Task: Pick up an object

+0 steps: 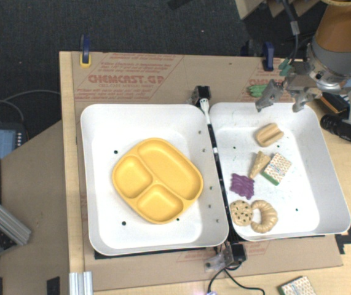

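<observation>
My gripper (pixel 283 98) hangs open above the far edge of the right bin (pixel 323 165), with nothing between its fingers. Below it in that bin lie a tan bread roll (pixel 268 134), a cone-shaped piece (pixel 259 163), a sandwich-like block (pixel 276 168), a purple cluster (pixel 243 185), a chocolate chip cookie (pixel 241 212) and a tan ring-shaped pastry (pixel 264 217). The bread roll is the closest item to the gripper.
The left bin (pixel 95 140) holds a yellow divided plate (pixel 157 180). A black divider strip (pixel 209 134) runs between the two bins. A green item (pixel 258 91) lies on the cardboard behind the right bin. Clamps sit at the board's far edge.
</observation>
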`<control>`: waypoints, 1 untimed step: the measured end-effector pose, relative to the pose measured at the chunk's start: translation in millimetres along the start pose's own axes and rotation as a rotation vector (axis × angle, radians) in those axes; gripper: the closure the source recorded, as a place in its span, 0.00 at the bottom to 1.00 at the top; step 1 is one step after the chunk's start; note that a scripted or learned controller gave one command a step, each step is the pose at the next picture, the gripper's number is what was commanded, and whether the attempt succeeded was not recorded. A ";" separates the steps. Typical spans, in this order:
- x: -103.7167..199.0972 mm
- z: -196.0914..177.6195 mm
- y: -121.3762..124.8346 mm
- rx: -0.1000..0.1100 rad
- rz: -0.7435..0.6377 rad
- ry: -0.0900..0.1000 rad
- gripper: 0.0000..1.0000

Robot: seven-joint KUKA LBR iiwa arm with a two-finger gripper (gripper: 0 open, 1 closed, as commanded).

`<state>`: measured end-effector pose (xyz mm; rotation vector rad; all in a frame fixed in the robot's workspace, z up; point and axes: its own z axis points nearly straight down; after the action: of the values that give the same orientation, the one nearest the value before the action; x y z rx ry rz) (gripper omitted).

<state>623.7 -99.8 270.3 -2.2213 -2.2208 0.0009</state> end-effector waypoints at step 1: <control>-46.1 81.2 3.7 0.009 0.004 0.000 0.00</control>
<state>627.3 -145.8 189.1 -2.2216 -2.2120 0.0109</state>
